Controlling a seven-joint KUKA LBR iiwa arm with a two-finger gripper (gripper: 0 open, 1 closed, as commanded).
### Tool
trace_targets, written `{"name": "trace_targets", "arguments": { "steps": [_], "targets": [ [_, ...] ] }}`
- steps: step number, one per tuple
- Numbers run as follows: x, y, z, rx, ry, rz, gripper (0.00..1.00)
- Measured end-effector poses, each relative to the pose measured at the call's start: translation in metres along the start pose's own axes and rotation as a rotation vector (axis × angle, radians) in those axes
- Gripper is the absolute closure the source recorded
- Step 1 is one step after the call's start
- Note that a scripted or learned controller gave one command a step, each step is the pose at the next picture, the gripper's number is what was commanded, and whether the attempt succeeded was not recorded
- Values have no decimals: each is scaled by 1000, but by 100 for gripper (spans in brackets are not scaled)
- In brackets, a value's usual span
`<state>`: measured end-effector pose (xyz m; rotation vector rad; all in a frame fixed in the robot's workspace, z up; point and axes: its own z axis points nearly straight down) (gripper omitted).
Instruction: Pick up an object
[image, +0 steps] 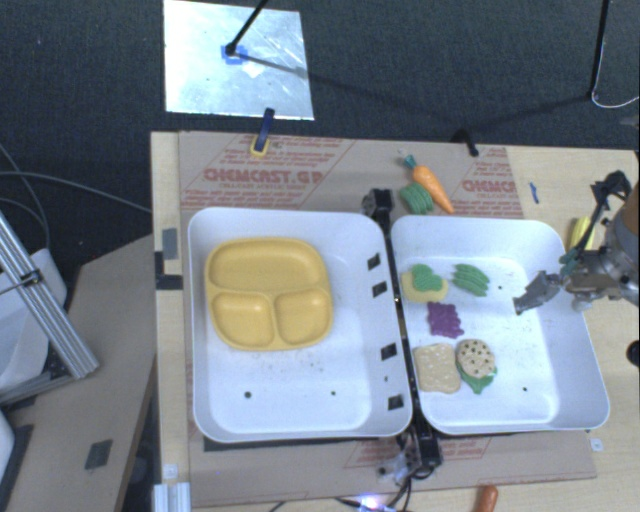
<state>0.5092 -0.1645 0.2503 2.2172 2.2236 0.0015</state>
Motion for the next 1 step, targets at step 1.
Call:
{"name": "trace_targets", "arguments": {
  "steps": [1],
  "targets": [
    [15, 42, 161, 7, 3, -4, 0]
  ]
}}
